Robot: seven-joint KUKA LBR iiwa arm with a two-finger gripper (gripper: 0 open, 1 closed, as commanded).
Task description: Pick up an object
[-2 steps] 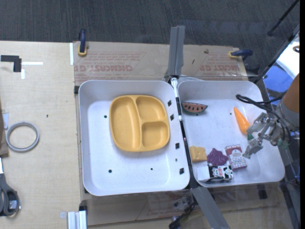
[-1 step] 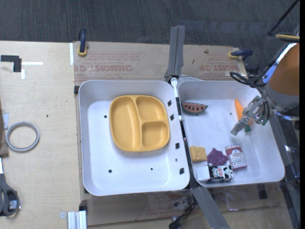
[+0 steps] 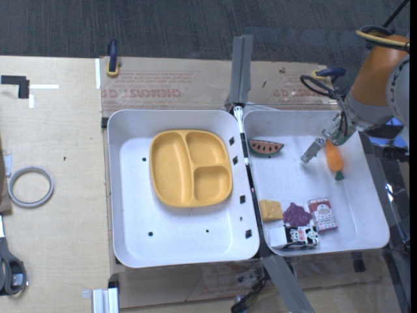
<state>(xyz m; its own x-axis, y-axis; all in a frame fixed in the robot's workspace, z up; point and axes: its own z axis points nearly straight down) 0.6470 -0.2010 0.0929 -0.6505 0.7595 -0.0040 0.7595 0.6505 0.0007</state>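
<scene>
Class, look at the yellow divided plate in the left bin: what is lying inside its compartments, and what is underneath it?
The yellow divided plate shows three compartments, all bare, with nothing lying in them. It rests flat on the floor of the left bin. The patch of floor beneath the plate is covered, so anything there cannot be seen.

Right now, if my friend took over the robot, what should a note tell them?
Gripper: over the far part of the right bin, right beside the carrot. I cannot tell whether it grips it.
Also in the right bin: watermelon slice near the divider; cheese wedge, purple grapes, red carton and cow-print carton near the front.
Left bin: yellow divided plate.
Done: no clear lift yet.
Left: pick up one object.
</scene>
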